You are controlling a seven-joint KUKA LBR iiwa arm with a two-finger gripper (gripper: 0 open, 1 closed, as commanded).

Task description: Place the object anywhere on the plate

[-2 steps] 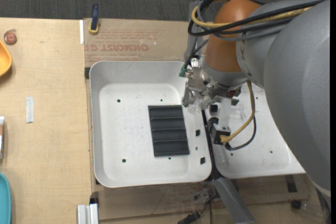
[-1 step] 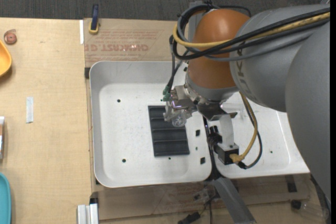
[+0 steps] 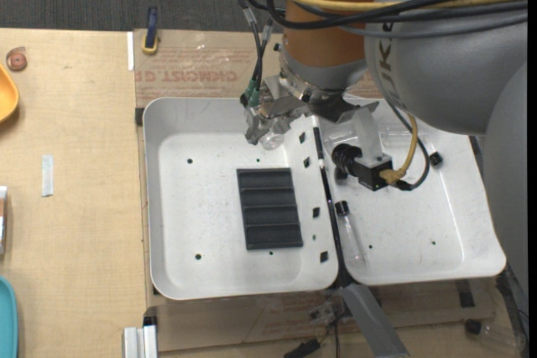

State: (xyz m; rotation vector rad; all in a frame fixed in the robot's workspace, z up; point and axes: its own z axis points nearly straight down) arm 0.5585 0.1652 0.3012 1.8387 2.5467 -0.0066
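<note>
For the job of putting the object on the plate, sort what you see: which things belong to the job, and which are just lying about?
Job: black ridged plate, left bin, gripper.

Lying about: right bin, blue clamp, orange dish, cardboard sheet.

A single fixed camera sits above the bench and looks down on it at a slant, facing toward 12 o'clock, where a dark floor shows beyond the wooden bench top (image 3: pixel 75 180). The two white bins fill the middle, the left bin (image 3: pixel 168 205) toward 8 o'clock, the right bin (image 3: pixel 453 239) toward 4 o'clock. The arm (image 3: pixel 403 12) looms large and close to the lens, entering from 2 o'clock
</note>
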